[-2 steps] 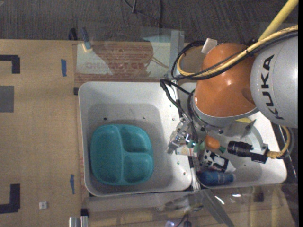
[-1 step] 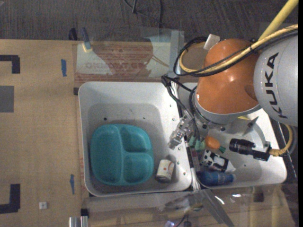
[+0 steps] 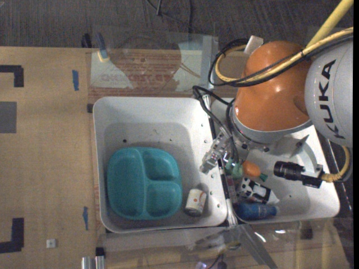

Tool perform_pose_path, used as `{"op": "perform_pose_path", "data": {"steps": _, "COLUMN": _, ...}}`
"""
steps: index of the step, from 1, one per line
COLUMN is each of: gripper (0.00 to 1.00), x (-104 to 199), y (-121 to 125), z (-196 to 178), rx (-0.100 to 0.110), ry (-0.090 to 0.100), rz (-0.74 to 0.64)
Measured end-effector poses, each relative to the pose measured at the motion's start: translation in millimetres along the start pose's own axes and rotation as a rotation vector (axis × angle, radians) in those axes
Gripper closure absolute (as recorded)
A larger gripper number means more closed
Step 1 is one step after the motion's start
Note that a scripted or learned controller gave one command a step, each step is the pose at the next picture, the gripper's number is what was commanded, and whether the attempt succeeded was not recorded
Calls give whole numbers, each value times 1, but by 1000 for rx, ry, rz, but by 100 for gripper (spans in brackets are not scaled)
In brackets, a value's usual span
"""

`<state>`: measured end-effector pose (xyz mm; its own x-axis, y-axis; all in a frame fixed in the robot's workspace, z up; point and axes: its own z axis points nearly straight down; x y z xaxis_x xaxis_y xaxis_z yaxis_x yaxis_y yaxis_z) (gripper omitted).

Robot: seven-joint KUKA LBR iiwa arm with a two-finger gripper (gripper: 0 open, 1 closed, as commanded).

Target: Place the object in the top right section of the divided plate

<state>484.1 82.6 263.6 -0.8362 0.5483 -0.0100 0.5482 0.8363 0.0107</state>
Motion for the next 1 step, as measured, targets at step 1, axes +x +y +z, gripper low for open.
{"op": "perform_pose_path", "data": {"steps": 1, "gripper": 100, "x": -2, "y": 0, "z": -10, "rx": -3, "ry": -4, "rz": 2}}
